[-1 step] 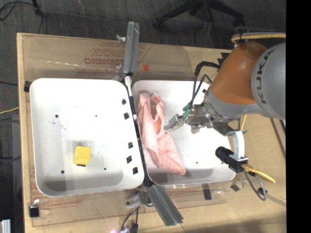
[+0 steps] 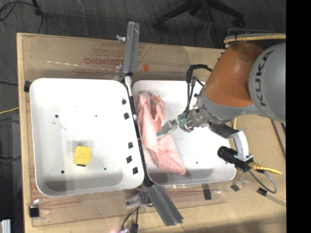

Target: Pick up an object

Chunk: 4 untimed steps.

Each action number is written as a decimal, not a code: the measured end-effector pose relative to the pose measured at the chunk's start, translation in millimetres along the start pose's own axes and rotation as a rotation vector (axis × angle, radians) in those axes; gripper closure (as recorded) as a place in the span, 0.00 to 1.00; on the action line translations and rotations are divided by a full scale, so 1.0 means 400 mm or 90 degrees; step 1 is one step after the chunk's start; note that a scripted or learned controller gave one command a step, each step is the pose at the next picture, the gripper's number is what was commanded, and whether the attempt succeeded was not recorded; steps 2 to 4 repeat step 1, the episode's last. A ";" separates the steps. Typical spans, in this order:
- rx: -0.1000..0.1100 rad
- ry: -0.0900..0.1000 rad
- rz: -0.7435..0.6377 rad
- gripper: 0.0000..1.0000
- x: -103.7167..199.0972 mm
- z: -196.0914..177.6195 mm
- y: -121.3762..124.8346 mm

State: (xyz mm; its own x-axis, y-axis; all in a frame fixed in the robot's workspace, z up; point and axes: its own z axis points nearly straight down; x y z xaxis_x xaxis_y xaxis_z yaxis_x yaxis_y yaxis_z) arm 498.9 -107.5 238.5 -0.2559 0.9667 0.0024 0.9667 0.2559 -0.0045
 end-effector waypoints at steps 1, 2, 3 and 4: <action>0.000 -0.001 0.036 0.00 -0.064 0.194 0.131; 0.000 -0.001 0.036 0.00 -0.064 0.194 0.131; 0.000 -0.001 0.036 0.00 -0.064 0.194 0.131; 0.000 -0.001 0.036 0.00 -0.064 0.194 0.131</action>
